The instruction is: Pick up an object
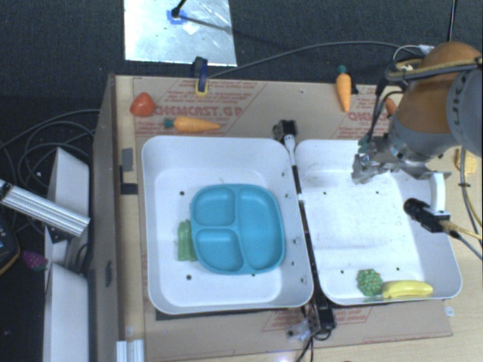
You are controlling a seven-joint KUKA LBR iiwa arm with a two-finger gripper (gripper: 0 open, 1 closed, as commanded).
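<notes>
The likeliest things to pick up are the banana (408, 289) and the green broccoli (369, 281), touching each other at the near edge of the right bin (339, 236). The gripper (364, 167) hovers well apart from them, near the far edge of that same bin, with nothing between its fingers; whether they stand apart or together I cannot tell, since the wrist covers them. The step in hand looks like the approach: the next move calls for travel toward the near edge, then a descent over one item. In the left bin (162, 202) lie a blue divided plate (237, 228) and a green piece (184, 240) touching its left side, hard to identify.
</notes>
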